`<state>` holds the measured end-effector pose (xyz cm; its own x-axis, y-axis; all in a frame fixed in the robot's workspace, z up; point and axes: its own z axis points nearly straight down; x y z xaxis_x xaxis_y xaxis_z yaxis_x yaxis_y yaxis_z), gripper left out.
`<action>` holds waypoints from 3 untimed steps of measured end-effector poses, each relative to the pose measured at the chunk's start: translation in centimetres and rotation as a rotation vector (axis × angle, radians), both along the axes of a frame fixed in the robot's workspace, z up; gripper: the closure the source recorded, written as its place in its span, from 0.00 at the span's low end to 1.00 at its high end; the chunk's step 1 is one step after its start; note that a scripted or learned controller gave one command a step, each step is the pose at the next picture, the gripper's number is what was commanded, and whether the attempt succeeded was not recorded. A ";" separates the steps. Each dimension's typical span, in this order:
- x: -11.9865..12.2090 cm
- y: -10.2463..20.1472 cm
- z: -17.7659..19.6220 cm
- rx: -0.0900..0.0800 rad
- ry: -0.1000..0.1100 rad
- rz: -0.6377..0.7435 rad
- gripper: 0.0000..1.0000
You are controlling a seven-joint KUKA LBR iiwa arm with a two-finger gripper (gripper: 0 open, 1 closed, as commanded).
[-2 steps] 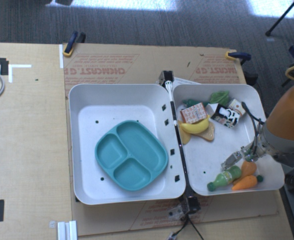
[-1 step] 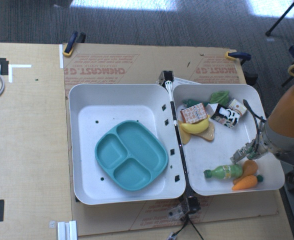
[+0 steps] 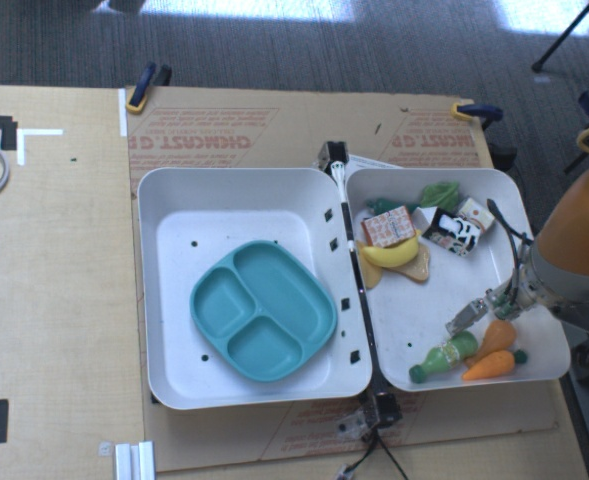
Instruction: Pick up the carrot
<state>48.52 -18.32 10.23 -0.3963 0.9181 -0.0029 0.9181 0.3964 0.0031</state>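
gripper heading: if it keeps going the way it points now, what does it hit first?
The gripper points down and to the view's left in the right bin. Most likely it meets the green bottle first, lying just below its tip. The carrot sits slightly to the right of that line. Depth is unclear from this single view.

The carrot (image 3: pixel 491 365) is orange and tapered, lying on its side on the bin floor just below the end effector (image 3: pixel 501 308). A second orange piece (image 3: pixel 496 337) sits right above it, touching or nearly so, directly under the end effector.
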 end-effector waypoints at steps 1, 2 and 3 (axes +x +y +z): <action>-0.5 -0.8 -0.9 -0.003 -0.003 0.371 0.00; -0.4 -0.8 0.1 -0.003 -0.004 0.369 1.00; 3.4 4.8 6.0 -0.001 0.001 0.316 1.00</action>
<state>51.89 -13.49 16.28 -0.6617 0.7498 -0.0027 0.7498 0.6617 0.0015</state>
